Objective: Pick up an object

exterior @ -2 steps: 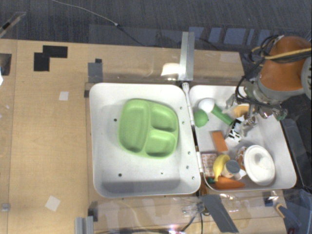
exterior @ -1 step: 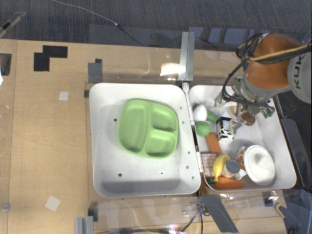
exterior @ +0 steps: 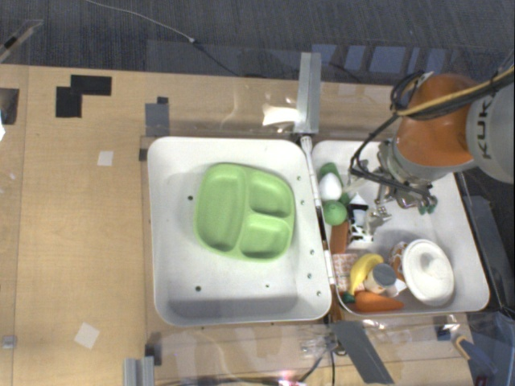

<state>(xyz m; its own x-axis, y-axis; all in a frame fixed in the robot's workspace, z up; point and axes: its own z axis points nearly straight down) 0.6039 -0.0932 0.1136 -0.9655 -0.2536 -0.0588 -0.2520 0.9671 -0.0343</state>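
On the tabletop (exterior: pixel 72 240) the left bin (exterior: pixel 173 288) carries a green divided plate (exterior: pixel 245 210), untouched. The right bin (exterior: pixel 471 256) holds the clutter: a green and white piece (exterior: pixel 329 186) along its left wall, a banana (exterior: pixel 364 267), a carrot (exterior: pixel 376 301) and a white round container (exterior: pixel 427 270) near its front. The arm (exterior: pixel 430 127) hangs over that bin with the tool (exterior: pixel 364 223) low beside the left-wall items; whether it is spread or pinching I cannot tell. I'd judge this the reaching step, nothing lifted yet. Next calls for settling on one item and rising.
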